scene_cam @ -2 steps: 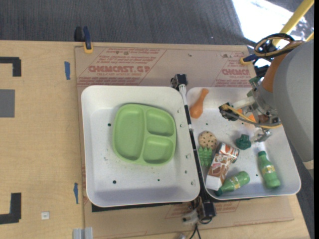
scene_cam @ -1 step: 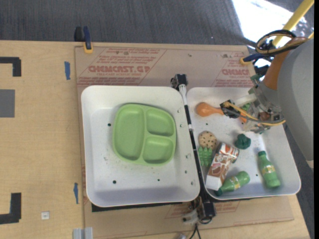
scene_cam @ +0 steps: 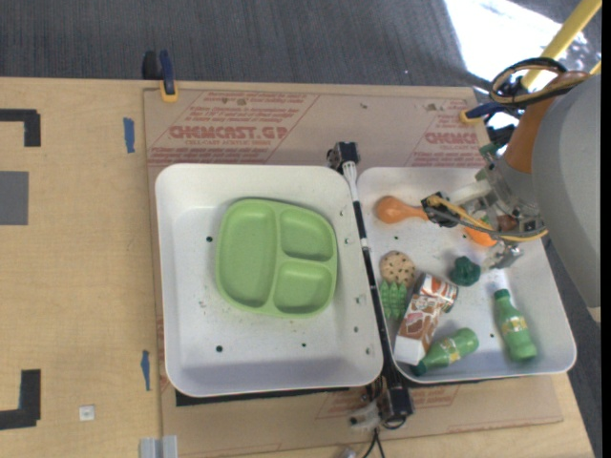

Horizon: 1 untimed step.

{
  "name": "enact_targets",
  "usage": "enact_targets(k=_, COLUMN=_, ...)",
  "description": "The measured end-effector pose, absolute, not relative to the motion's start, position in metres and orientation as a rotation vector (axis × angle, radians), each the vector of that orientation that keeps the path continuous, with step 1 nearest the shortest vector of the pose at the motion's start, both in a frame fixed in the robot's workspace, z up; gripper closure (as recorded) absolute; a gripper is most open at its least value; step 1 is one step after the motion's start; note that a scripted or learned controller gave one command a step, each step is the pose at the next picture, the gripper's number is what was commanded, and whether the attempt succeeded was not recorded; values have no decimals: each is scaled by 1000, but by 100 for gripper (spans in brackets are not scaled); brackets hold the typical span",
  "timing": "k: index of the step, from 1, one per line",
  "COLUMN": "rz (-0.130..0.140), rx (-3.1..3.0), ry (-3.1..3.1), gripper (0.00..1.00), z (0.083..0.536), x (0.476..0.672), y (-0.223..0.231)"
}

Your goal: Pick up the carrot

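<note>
Grey carpet runs behind the pale wooden desk (scene_cam: 76, 256), on which a cardboard sheet carries both bins. What I take to be the carrot, a slim orange tapered toy (scene_cam: 483, 237), lies in the right-hand shallow white bin (scene_cam: 563, 351), up and to the right of the red-and-white printed carton (scene_cam: 428, 311). It sits flat and slanted, partly hidden under the wrist, so only its lower end is plain. That cover suggests the grey arm with the orange band (scene_cam: 573, 160) was brought down there on purpose, to close on it from above.

The jaws hang just above the carrot, further from the carton. Dark hardware and yellow cabling hide them, so I cannot tell how wide they stand, or whether they touch or hold anything.

A dark green knobbly toy (scene_cam: 465, 270) lies right of the carton and just above it. A round orange toy with a pale stem (scene_cam: 396, 208) lies above the carton. A green plastic bottle with a yellow label (scene_cam: 516, 325) lies to its right. Well left of the carton, a green divided plate (scene_cam: 277, 256) sits in the left-hand white bin (scene_cam: 181, 256).
</note>
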<state>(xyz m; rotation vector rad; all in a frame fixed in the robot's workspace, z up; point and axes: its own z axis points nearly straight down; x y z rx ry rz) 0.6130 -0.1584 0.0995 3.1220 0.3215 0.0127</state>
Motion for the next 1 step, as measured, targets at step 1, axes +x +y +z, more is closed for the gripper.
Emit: enact_targets(k=1, rz=11, rx=3123, ry=345, gripper=0, z=89, x=584, y=-168)
